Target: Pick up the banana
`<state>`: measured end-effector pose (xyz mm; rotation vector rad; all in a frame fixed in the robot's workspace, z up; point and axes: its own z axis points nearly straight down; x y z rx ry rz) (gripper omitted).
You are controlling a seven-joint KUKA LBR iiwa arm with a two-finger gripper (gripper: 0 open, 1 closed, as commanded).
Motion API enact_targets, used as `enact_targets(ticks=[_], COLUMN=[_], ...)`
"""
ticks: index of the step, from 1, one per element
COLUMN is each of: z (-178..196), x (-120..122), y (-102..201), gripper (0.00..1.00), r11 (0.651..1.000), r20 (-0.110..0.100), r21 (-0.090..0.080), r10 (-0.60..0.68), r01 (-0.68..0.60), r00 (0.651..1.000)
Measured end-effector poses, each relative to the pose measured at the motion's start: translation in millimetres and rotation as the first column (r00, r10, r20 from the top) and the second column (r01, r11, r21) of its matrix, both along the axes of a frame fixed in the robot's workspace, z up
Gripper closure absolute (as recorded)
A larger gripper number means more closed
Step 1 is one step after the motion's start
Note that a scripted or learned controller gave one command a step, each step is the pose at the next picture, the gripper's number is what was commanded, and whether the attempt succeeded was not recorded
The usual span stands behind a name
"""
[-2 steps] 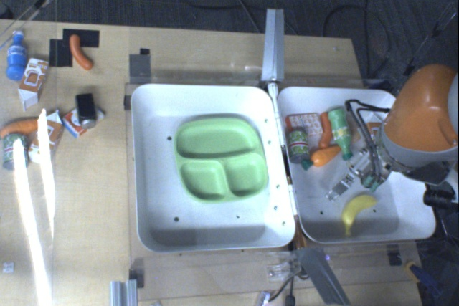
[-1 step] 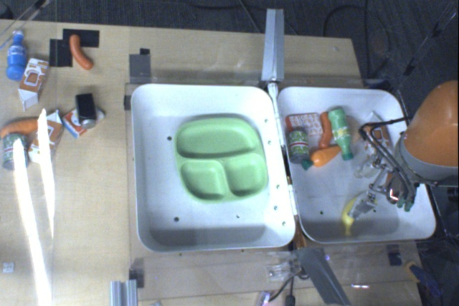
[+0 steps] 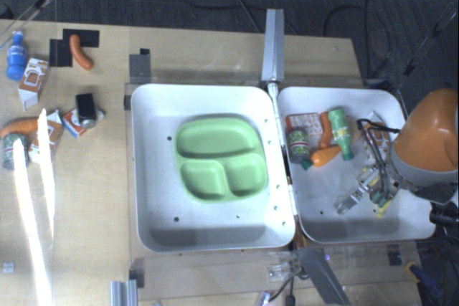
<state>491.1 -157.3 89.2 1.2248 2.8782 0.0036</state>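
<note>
The grey arm's gripper (image 3: pixel 371 188) hangs low in the right-hand shallow white bin (image 3: pixel 319 215) beside the partly hidden yellow banana (image 3: pixel 383 209), apparently at the grasping step; I cannot tell whether the jaws are open or closed, and the next move calls for closing squarely on the banana before lifting.

A sliver of yellow banana (image 3: pixel 384 207) shows in the right bin.

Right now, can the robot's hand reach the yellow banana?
Probably yes: the hand hangs low in the right white bin, right beside a yellow sliver that may be the banana, with nothing between them.
</note>
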Motion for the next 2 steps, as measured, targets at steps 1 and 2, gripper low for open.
enact_targets(ticks=[1,2], z=[88,0], x=[-2,19], y=[-48,-39], gripper=[0.0,0.0], r11=[0.996,0.996], r20=[-0.005,0.003], r21=[0.001,-0.001], r10=[-0.087,-0.087], r01=[0.087,0.087], r00=[0.996,0.996])
